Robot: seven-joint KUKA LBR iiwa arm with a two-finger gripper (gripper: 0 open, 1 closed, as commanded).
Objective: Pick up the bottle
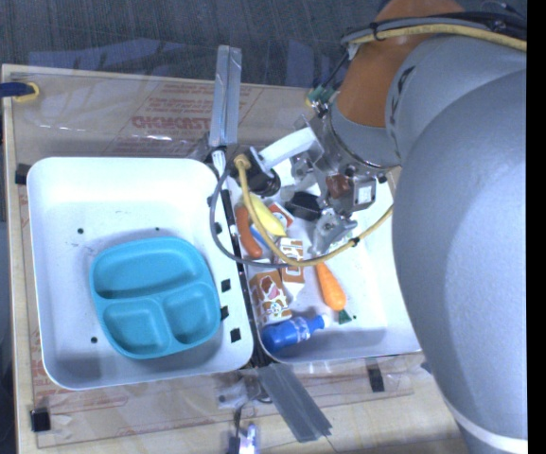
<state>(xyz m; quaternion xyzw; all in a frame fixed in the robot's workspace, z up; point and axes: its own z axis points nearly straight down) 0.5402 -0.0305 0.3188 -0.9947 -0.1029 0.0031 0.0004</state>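
Note:
The bottle [290, 332] is blue with a blue cap and lies on its side at the front of the right bin [378, 324]. My gripper [332, 218] hangs over the middle of that bin, above and behind the bottle and well apart from it. Cables and the wrist body crowd the gripper. Nothing from the bin can be seen in it.
Around the gripper lie a yellow banana [264, 212], an orange carrot [330, 288], a reddish sausage-like piece [248, 234] and a brown-and-white carton [272, 297] right behind the bottle. The left bin [55, 206] holds a blue divided tray [154, 296]. The arm's bulk covers the right side.

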